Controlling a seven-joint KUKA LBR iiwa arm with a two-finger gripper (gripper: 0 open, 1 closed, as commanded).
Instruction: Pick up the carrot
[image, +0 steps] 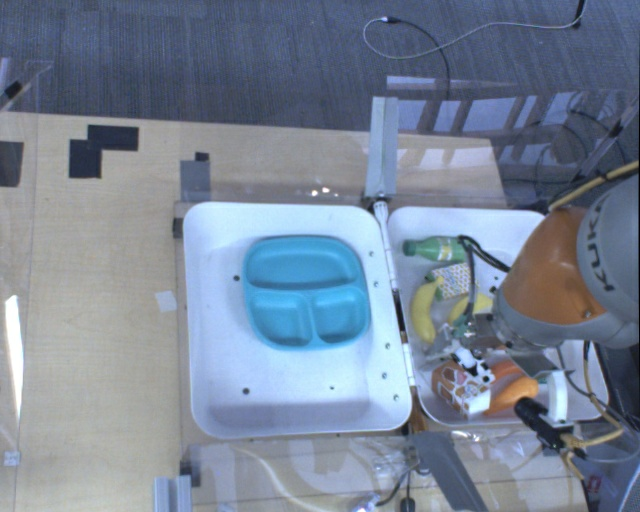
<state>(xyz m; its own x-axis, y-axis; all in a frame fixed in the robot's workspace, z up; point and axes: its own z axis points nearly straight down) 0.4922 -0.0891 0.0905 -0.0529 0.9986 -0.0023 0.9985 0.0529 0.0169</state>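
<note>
The carrot (508, 389) is an orange piece lying near the front of the right bin (432, 408), partly hidden by the arm. My gripper (468, 360) hangs low over the bin's front half, just left of and above the carrot. It is close to a brown and red packaged item (453, 386). The grey wrist with its orange band (550, 275) covers much of the bin's right side.
A green bottle (436, 248) lies at the back of the right bin, with a banana (425, 310) and another yellow item (474, 305) below it. The left bin (215, 330) holds a blue divided tray (305, 291). A wall separates the two bins.
</note>
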